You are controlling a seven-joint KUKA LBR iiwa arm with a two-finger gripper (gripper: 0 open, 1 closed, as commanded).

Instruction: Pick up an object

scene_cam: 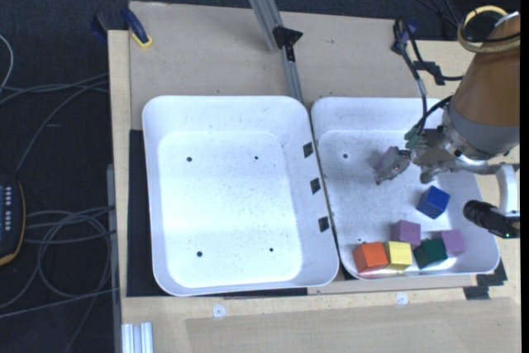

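My gripper (409,168) hangs over the middle of the right bin (355,113), its fingers (389,166) spread open with nothing between them. A blue block (433,201) lies just below and to the right of the gripper, apart from it. Along the bin's near wall sit an orange block (372,255), a yellow block (399,254) and a green block (430,252) in a row. A purple block (406,231) rests just behind the yellow one, and a second purple block (452,240) lies at the right end.
The left bin (223,116) sits beside the right one, with clips along their shared wall. A slanted metal pole (264,4) rises from the bench behind the bins. Cables run across the floor at left.
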